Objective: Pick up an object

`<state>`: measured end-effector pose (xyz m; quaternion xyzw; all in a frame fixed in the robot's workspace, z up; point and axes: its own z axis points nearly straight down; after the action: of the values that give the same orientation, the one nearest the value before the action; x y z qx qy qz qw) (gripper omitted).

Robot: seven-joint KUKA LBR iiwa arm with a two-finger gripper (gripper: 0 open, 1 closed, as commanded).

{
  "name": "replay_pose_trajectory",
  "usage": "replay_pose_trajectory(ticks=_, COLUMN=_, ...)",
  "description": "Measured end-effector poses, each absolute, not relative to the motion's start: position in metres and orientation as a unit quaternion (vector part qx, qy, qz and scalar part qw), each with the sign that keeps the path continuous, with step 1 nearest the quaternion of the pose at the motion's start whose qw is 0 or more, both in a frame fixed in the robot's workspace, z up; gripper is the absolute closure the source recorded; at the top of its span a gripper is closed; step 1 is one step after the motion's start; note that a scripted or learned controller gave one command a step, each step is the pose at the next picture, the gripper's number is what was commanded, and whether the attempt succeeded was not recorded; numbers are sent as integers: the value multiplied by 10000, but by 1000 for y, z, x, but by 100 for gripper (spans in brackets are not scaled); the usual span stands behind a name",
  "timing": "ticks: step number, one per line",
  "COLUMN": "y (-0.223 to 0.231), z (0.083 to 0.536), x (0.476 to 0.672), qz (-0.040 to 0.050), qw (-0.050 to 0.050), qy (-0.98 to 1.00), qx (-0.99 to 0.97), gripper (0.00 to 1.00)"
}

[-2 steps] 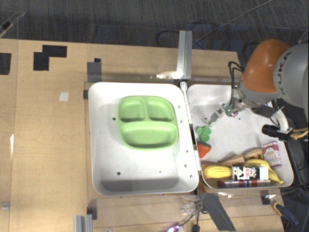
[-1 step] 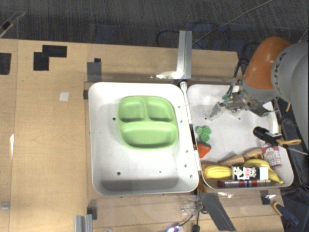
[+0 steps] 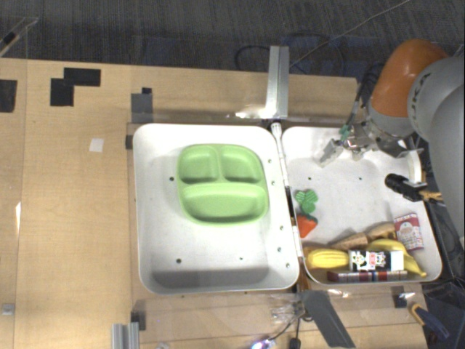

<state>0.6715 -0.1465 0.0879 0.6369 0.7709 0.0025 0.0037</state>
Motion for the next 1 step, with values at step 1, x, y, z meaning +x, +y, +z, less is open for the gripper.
replay_pose_trajectory(ticks=1, y=-162, z=89, x=649, qz=25, qw=45, qy=7810, qx=6246, gripper=0)
